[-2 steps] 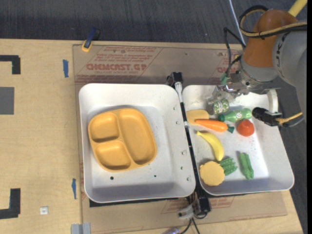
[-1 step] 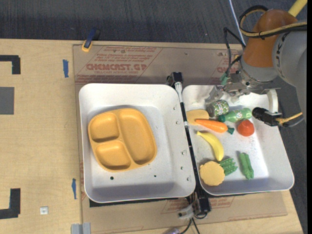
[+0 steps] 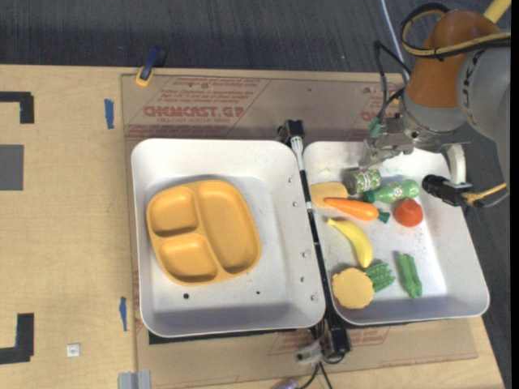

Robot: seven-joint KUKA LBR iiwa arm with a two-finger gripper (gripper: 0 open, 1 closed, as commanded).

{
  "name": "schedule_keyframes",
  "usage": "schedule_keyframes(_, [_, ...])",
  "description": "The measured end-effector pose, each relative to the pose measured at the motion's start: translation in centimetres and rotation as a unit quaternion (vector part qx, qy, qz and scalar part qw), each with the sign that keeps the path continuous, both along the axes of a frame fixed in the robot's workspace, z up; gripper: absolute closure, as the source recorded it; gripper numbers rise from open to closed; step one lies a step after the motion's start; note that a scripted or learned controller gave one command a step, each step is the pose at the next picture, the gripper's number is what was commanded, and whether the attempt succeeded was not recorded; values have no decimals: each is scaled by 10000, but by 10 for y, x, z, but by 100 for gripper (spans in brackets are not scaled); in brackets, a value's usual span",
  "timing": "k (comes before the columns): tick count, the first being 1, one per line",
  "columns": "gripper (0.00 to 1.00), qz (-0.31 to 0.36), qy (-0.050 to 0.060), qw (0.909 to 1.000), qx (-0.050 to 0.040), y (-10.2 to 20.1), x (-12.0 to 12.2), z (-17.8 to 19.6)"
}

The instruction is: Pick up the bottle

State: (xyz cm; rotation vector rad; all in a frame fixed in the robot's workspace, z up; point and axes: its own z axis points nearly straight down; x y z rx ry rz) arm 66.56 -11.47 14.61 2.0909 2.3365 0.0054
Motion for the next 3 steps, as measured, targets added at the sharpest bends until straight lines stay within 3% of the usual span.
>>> schedule_keyframes(1, [0,-1,2,10000,1,0,0,0])
schedule_keyframes(2, [0,463,37,9989,4,-64,-46,-19])
schedule_keyframes(3, [0,-269,12,9996,-22,-12,-17,-36])
